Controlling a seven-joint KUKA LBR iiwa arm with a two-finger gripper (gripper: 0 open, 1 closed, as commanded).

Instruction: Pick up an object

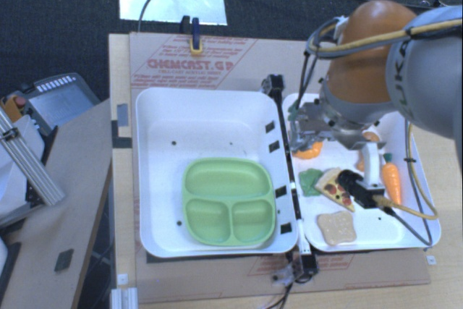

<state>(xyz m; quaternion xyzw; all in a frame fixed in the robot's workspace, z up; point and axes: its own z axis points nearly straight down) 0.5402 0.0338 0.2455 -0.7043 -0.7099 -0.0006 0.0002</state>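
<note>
The bench point(119, 177) carries both bins, with a cardboard sheet point(192, 63) printed in red under them, showing at 12 o'clock of the left bin. The arm point(427, 83) comes in from 3 o'clock of the view, and its bulky orange band hangs over the upper half of the right bin.

The left bin point(166, 155) holds a single thing, a pale green divided plate point(230, 200). It lies flat toward 5 o'clock of that bin's floor, close to the wall shared with its neighbour.

The right bin point(376, 231) holds the small toy foods, any of which could serve as the object to pick up:
- A slice of toast point(337, 228) lies flat at 6 o'clock, near the front wall.
- A pizza slice point(331, 186) lies just above the toast, around the bin's middle.
- A carrot point(391, 183) lies lengthwise at 3 o'clock, close to the right wall.
- A green leaf point(311, 181) lies at 9 o'clock of the pizza slice, touching or just beside it.
- An orange piece point(309, 151) sits at about 10 o'clock of the bin, by the dividing wall and partly hidden by the robot.

The gripper point(302, 132) is low over that 10 o'clock corner, directly above the orange piece — apparently at or very near it (contact cannot be told). Whether the gripper is spread, closed or pinching anything cannot be told from this angle.
</note>
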